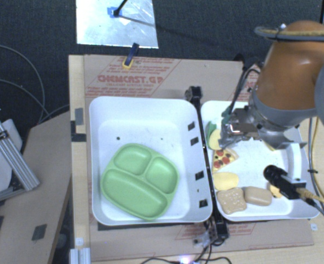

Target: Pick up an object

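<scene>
The gripper (226, 138) is seen lowered into the right bin (294, 164), hanging from the grey and orange arm (294, 65). Whether anything is gripped cannot be told, since the wrist covers most of the tool from above.

Nearest, just below the gripper and perhaps touching it, lies the pizza slice (224, 158), a flat toy wedge with red dots. It is judged to be light, stiff plastic and rather slick; being so thin, it would best be pinched across its narrow width near the crust end, with the tips pressed close to the bin floor. Beside the gripper toward the divider, a yellow piece (214, 140) with a green piece (211, 128) above it is partly hidden, and their shape is not clear.

A little farther below are found a pale yellow lump (225, 180), then a toast slice (232, 200) and a tan bread roll (258, 196), all near the bin's lower wall. These rounded pieces are judged light and rigid, and thick enough to be taken across the middle.

Farthest from the gripper, across the divider, the green divided plate (139, 180) rests in the left bin (145, 109).
</scene>
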You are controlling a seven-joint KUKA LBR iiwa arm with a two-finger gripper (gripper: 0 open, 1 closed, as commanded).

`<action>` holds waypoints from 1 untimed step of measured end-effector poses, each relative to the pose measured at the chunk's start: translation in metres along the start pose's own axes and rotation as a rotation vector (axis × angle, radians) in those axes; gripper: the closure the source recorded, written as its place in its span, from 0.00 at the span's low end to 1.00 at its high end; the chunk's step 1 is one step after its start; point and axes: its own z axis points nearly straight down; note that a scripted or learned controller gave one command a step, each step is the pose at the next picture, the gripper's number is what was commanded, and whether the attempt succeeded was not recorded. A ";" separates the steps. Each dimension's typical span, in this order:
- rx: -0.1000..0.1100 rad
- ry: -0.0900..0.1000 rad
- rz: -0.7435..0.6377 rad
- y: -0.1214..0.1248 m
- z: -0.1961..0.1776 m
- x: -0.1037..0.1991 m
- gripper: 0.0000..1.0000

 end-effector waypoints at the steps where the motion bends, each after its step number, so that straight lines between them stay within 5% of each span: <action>1: 0.022 0.000 0.010 0.014 0.150 0.057 1.00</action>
